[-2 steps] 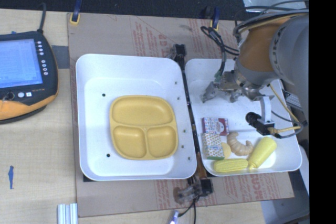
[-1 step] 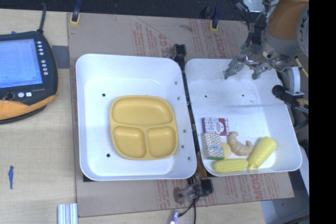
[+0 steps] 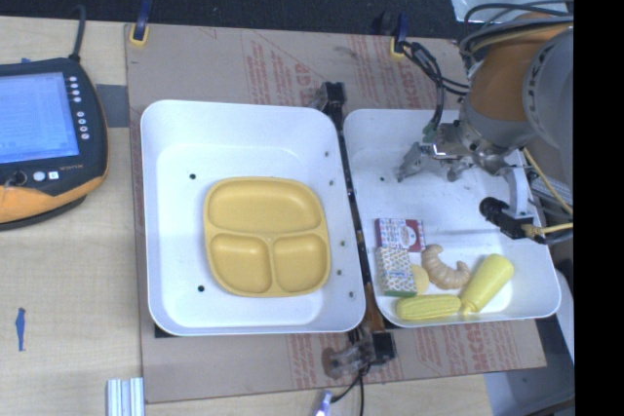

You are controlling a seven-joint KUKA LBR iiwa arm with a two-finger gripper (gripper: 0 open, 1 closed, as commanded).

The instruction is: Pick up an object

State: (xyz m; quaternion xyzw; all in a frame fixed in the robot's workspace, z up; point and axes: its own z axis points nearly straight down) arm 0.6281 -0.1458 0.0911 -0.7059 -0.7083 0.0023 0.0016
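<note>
The bench carries 2 shallow white bins side by side. The left bin [image 3: 166,209] holds 1 yellow plate [image 3: 265,235] with 3 compartments, lying flat near the middle of the bin floor.

The right bin [image 3: 375,141] holds a small group of things along its lower edge. A small box with a red top [image 3: 399,233] lies near the left wall, and just below it there is a packet with green and white print [image 3: 395,269], touching it or nearly so. To the right of the packet lies a pale curved piece [image 3: 446,269], perhaps toy food – I cannot tell exactly what it is. 2 yellow corn cobs are there too: one [image 3: 427,309] lies almost level along the lower rim, the other [image 3: 486,283] is tilted, its upper end pointing to the right and up. Their near ends look to be touching.

The arm [image 3: 517,83] enters from the right, and the gripper [image 3: 436,162] hangs over the upper part of the right bin, well apart from the group of objects. Its 2 fingers are spread apart, and nothing is between them.

Left of the bins, a handheld control pad with a blue screen [image 3: 44,136] rests on the bench [image 3: 68,287]. Brown cardboard [image 3: 244,63] lies under both bins.
</note>
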